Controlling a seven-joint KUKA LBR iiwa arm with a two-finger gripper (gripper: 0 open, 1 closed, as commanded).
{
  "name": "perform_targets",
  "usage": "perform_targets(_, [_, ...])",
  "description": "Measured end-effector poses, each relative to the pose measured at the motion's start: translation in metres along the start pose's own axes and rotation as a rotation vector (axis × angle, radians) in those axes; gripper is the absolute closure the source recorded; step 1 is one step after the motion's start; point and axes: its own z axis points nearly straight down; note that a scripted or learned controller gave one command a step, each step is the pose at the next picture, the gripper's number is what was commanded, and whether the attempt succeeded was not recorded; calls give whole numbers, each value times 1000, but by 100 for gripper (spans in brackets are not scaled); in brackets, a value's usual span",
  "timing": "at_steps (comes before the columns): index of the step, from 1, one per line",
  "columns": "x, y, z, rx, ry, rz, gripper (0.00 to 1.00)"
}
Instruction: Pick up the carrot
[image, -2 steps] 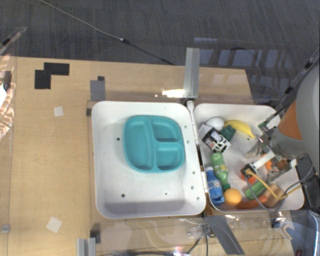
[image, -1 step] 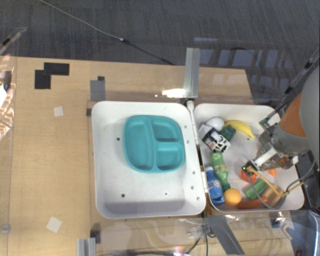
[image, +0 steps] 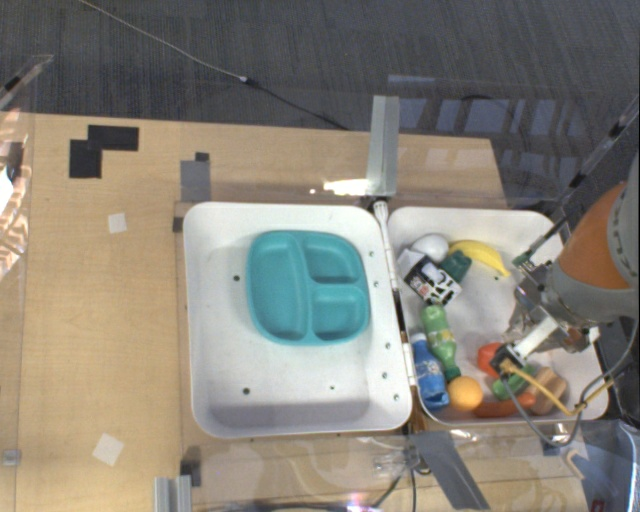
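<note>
The long orange-red carrot with a green top (image: 492, 408) is seen lying flat in the right white bin (image: 520, 222), at the lower right of the frame, along the bin's lower wall. It is crowded: a round orange ball (image: 465, 392) is touching or just beside its left end, a tan blocky item (image: 550, 385) is just beside its right end, and a red rounded item (image: 489, 355) sits just above it.

The pincer (image: 520, 322) is held over the right part of the same bin, above the carrot in the frame. Whether it is apart or together cannot be told from this slant. Nothing is seen clamped in it, so the carrot is judged not yet picked.

The step in hand is judged to be the approach.
- **Aim:** the pincer should be brought toward the lower edge of the frame and centred on the carrot's mid-length, away from the ball.
- **Turn:** the closing should be set across the thin width, not along the length.
- **Descent:** it should be straight and low, since the carrot lies flat and the wall leaves little room.
- **Grip:** the smooth tapered body is likely to slip, so the thicker part is preferred.
- **Lift:** it should be straight up, so neighbours are not dragged.

The green plastic bottle (image: 436, 330) and the yellow banana (image: 480, 257) are well apart and of no concern.
</note>
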Motion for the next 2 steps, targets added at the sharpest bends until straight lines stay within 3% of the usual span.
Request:
perform_targets(1, [11,-51,25,3,-1,-70,100])
perform_targets(2, [-24,2,-16,-2,-1,-242,100])
